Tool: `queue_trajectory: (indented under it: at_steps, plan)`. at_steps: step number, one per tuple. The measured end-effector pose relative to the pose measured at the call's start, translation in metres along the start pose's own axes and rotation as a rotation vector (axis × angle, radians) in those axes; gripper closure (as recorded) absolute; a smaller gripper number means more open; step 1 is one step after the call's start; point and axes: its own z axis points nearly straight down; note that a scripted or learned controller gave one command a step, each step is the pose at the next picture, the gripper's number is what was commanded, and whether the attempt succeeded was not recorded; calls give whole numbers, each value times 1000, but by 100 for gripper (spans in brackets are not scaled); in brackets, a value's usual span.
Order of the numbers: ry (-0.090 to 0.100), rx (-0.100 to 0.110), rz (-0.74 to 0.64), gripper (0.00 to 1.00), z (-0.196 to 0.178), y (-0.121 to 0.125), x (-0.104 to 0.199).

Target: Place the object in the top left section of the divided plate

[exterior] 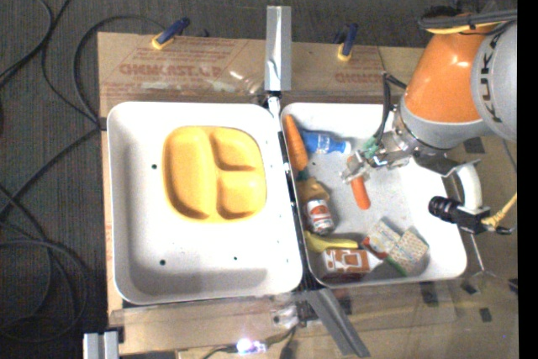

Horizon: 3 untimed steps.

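Camera view. Two shallow, glossy white bins with rounded corners sit side by side on the bench. The left bin carries a yellow, smooth divided plate, rounded-square with three recesses. The right bin holds a long carrot, a blue bottle, a brown bottle, a banana and a sponge. The pincer hangs above a small orange carrot; whether it is open or closed cannot be told.
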Motion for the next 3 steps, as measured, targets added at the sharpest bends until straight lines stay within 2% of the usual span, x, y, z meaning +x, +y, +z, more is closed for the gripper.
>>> queue_trajectory:
  at_steps: [1, 2, 3]
  plan:
    - [0, 0, -200, 100, -27, 51, 85]
    - [-1, 0, -422, 100, -20, 110, 125]
    - [-4, -2, -604, 100, -69, 149, 96]
